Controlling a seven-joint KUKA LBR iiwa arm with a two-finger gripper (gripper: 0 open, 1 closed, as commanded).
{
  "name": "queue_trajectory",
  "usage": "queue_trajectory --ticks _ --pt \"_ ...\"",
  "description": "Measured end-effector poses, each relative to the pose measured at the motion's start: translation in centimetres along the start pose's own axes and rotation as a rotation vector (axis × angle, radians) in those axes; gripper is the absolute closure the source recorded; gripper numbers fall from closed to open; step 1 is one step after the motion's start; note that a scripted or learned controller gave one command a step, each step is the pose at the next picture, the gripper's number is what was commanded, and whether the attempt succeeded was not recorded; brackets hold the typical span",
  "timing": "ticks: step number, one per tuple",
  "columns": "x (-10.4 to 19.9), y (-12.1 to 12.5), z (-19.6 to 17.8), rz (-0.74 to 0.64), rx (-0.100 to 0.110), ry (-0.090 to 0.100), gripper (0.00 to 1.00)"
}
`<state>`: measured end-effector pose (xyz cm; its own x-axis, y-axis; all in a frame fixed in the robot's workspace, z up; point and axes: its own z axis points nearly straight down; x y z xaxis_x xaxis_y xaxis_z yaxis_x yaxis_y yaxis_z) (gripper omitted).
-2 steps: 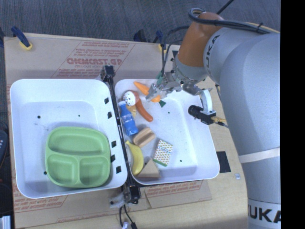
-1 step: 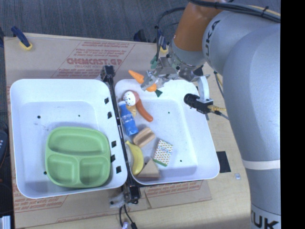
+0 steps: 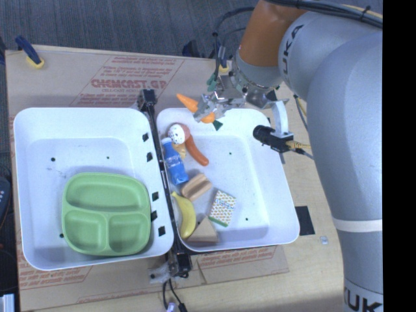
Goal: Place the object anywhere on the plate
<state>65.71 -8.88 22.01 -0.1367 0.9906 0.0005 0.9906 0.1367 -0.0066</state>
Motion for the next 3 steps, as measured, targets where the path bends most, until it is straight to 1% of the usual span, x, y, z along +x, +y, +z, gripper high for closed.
queue_trajectory --ticks 1,2,3 --pt "10.6 -4.4 3.1 0.256 0.002 0.001 1.00" --pt "17.8 -7.5 3.1 0.181 0.001 0.000 1.00" --pt "17.8 -7.5 3.0 0.182 0.000 -0.001 0.00"
